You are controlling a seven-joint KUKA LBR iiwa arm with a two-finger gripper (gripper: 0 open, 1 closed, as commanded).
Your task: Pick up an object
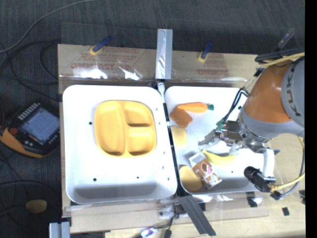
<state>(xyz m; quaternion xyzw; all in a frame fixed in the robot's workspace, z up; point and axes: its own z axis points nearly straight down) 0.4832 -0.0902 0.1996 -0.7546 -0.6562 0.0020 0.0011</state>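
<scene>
Gripper (221, 144) hung over the banana (220, 157) in the right bin (224, 92) — whether clenched or released we couldn't tell — so we judged a straight, centred descent best.

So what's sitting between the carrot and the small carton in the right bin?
In the camera view, bare bin floor separates the carrot and the carton.

Two shallow white plastic bins (79, 133), smooth, slight sheen. Yellow divided plastic tray (125, 128), glossy. Wooden bench top (67, 58), matt, under clear plastic sheeting (111, 61), wrinkled and shiny. Dark carpet floor (49, 14), rough weave. Small printed carton (207, 172), matt paper.
</scene>
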